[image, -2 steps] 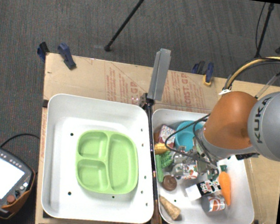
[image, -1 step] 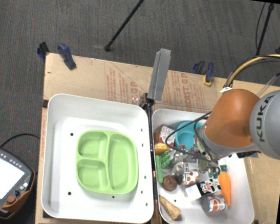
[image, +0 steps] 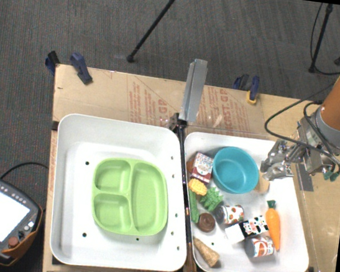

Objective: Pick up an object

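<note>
While the arm is reaching in from the right, I am seeing the gripper (image: 277,166) hanging over the right bin (image: 302,245), near its upper right part, just beside the blue bowl (image: 235,170). I cannot tell how its jaws are standing, and I am seeing nothing between them.

Everything to pick is crowding that bin. The bowl is sitting at the top, with a small red packet (image: 202,166) touching its left side. Below that, a corn cob (image: 197,186), a green broccoli piece (image: 212,199) and a brown round piece (image: 207,222) are lying close together. A carrot (image: 273,225) is lying nearer the right wall, beside a black-and-white carton (image: 254,226) and a small can (image: 232,214). A tan cone-shaped piece (image: 207,253) is resting at the bottom edge.

A green divided plate (image: 130,197) is lying in the left bin (image: 71,150).
</note>
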Action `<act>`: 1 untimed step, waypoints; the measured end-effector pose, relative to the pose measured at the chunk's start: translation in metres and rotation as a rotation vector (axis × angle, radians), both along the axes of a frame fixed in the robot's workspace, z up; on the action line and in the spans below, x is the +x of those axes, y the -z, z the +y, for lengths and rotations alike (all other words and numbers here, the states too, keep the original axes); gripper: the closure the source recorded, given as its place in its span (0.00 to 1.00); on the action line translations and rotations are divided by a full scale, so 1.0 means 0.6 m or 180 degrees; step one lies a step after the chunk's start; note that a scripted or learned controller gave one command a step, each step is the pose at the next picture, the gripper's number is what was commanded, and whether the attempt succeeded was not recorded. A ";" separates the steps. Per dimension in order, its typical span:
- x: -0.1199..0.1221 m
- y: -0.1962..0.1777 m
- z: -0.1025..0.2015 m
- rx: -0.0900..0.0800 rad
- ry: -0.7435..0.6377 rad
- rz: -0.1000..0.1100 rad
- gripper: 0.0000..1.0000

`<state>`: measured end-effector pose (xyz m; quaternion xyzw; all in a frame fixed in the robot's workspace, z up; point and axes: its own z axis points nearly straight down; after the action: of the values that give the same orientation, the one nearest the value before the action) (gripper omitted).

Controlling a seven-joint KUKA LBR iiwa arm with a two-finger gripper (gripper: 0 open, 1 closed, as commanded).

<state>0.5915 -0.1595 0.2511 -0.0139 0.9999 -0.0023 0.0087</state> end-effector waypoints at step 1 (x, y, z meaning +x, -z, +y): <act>0.048 0.225 -0.047 0.0031 -0.0043 0.0093 1.00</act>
<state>0.6203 -0.1880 0.1159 -0.0206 0.9998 0.0028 -0.0059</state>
